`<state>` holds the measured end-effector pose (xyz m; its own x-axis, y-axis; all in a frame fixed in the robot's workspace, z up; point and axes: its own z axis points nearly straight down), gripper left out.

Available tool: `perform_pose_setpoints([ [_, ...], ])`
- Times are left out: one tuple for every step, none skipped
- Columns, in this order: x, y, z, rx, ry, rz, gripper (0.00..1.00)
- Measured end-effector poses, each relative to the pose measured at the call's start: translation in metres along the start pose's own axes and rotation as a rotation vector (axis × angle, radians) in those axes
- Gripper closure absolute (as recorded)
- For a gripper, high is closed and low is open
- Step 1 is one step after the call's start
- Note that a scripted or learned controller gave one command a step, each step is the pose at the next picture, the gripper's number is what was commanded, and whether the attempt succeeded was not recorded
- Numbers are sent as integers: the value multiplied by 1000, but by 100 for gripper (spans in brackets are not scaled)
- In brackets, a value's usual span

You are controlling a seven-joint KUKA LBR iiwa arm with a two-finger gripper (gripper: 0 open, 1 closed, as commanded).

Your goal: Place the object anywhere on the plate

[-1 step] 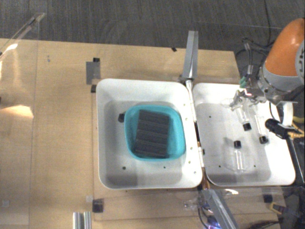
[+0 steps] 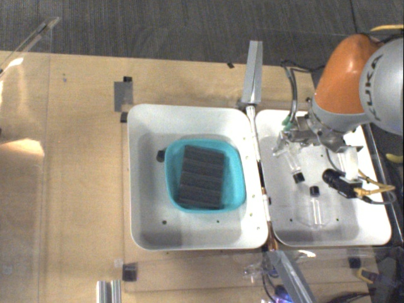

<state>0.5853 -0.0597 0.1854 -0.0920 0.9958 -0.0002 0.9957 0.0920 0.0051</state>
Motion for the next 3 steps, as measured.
perform_pose_setpoints([
  [56,-4,0,0,0,-71,100],
  [56,-4,0,0,0,-70,0],
  [60,-36,-75,-3,0,-19,0],
])
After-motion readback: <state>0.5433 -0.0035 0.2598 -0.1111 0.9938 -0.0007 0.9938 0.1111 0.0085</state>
